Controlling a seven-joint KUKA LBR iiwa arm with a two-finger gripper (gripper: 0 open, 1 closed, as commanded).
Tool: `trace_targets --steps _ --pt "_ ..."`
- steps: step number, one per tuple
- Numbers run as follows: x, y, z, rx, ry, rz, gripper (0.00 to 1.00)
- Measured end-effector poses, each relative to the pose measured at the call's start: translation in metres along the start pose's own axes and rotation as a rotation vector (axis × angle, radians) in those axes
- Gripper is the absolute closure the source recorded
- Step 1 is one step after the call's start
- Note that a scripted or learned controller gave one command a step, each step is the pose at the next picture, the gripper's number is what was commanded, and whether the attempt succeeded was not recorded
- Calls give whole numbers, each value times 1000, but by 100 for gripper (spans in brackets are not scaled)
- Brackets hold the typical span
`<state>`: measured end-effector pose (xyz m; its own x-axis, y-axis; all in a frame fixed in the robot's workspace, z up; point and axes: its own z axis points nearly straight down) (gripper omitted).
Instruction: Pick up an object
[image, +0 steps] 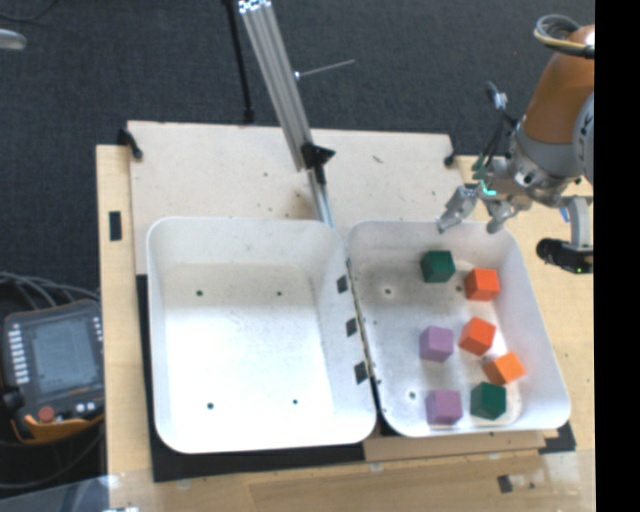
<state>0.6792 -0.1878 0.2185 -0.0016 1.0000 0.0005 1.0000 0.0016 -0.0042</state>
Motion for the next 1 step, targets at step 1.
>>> trace_targets --steps 1 --pt "-1 1 -3 -4 -3 -3 0"
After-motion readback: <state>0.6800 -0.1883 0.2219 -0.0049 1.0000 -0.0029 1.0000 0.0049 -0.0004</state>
